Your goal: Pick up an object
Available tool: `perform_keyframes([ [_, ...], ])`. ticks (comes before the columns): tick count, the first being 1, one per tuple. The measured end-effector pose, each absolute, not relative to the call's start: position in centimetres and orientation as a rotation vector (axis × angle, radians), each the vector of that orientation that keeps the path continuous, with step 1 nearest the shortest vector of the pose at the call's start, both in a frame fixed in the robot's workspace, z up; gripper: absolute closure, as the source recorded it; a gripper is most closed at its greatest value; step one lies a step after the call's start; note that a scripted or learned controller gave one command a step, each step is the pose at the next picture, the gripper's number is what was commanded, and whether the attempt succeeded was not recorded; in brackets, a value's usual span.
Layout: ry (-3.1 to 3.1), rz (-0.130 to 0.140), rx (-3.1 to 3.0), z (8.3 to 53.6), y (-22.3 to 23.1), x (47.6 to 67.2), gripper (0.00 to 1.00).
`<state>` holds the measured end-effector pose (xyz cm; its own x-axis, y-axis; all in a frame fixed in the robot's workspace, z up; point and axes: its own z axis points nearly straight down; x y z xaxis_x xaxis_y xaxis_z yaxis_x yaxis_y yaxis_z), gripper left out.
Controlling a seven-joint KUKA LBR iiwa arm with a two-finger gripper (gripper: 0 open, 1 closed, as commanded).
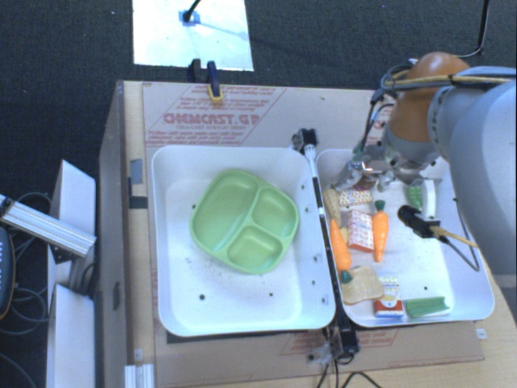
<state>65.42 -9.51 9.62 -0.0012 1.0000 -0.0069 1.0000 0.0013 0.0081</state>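
Two orange carrots, green-topped, in right bin; gripper over bin's far end, finger state unclear, perhaps blurred.

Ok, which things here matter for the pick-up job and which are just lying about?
For the job:
- claw, over the right bin
- two carrots
- cracker
- small carton
- green piece

Lying about:
- green divided plate in the left bin
- clamp on the bench edge

Grey arm bent downward, gripper low.
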Motion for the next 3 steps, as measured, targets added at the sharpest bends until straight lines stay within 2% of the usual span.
perform_keyframes([
  [1,2.224,0.004,2.213,8.6,-8.4,67.0,0.0],
  [2,2.226,0.004,2.208,9.7,-8.4,67.0,1.0],
  [3,2.223,0.005,2.215,18.6,-5.3,59.8,1.0],
])
